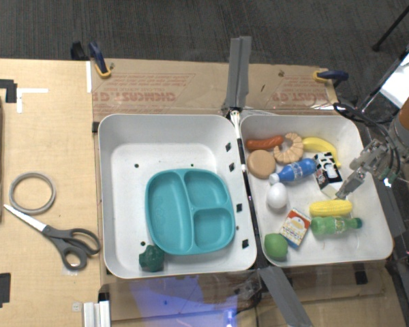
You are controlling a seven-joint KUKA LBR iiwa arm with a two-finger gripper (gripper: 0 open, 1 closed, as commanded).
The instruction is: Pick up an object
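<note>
I see my gripper [354, 176] at the right bin's [371, 251] far-right side, fingers spread and holding nothing. Just below the fingertips lies the corn cob [330, 208], the green bottle [335, 225] beneath it.

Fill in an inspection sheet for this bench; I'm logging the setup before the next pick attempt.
Surface: two white bins, left bin, right bin.
Job's things: right bin holds banana, blue bottle, egg, corn cob, green bottle, lime.
Clutter: teal tray in left bin; scissors, tape roll on bench.
Claw: above right bin, near corn cob, holding nothing.
Cables: nothing seen.
Surroundings: blue clamps.
</note>
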